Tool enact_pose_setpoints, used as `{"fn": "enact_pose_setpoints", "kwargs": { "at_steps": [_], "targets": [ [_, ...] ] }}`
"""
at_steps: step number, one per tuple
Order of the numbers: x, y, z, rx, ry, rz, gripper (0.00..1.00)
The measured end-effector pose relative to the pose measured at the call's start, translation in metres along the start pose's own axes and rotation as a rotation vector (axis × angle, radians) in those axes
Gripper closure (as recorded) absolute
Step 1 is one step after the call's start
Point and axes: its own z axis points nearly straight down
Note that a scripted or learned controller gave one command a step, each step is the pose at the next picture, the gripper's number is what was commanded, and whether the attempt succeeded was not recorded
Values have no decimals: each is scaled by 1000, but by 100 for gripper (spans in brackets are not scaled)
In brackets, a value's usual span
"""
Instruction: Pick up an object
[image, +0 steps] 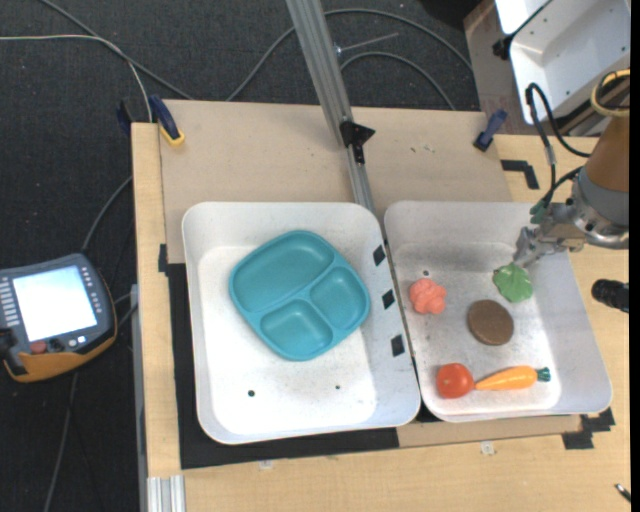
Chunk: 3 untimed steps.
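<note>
White right bin (590, 345), crinkled green piece (514, 284) — gripper (528, 250) above

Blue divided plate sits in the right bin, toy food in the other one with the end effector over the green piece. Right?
Not quite. The camera view shows the blue divided plate in the left bin. The toy food lies in the right bin, with the end effector over the green piece.

Bench top (270, 160): tan board, lit evenly from above.
Floor (60, 150): dark carpet left of the bench, crossed by thin pale cables.
Metal post (325, 80): grey rail slanting across the bench's far edge.
Blue clamps (165, 120): on the bench's far corners.
Handheld pendant (50, 315): on the floor, just left of the bench, screen lit.
</note>
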Motion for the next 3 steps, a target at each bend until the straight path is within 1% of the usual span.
{"fn": "enact_pose_setpoints", "kwargs": {
  "at_steps": [1,2,3],
  "targets": [
    [0,5,-65,-3,-1,-1,100],
    [0,6,-64,2,1,-1,100],
    [48,-5,-55,8,5,-4,100]
  ]
}}
